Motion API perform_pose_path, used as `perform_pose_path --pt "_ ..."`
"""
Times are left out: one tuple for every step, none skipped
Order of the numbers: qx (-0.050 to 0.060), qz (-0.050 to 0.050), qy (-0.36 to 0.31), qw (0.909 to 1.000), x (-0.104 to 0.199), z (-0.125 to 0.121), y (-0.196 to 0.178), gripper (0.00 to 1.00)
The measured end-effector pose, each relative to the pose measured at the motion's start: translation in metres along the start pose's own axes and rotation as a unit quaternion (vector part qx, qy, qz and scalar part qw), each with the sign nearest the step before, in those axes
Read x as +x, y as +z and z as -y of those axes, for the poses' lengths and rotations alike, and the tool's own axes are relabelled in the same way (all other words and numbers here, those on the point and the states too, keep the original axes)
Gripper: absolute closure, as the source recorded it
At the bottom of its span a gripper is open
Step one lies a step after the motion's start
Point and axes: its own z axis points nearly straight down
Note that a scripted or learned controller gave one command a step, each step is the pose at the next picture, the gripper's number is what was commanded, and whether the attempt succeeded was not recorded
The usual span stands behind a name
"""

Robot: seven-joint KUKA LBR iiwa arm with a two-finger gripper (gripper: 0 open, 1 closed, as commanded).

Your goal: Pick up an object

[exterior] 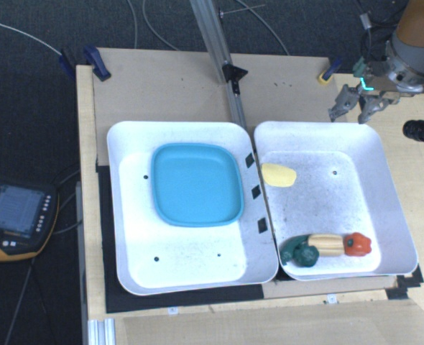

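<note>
The jaws of the gripper (360,105) are spread wide, nothing held, beyond the right bin (384,164) far corner; the red object (356,244) could be missed against the near wall.

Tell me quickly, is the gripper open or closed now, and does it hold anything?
Gripper: open, holding nothing; it hangs above the far rim of the right bin.
</note>
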Motion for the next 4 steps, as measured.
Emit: perform_pose_path --pt "0.000 0.000 0.000 1.0000 0.000 0.000 0.000 0.00" --pt "0.003 0.000 0.000 1.0000 -0.002 0.002 0.063 0.00" --pt "0.003 0.000 0.000 1.0000 -0.008 -0.003 0.121 0.00" --pt "0.002 0.000 0.000 1.0000 -0.008 -0.002 0.174 0.00"
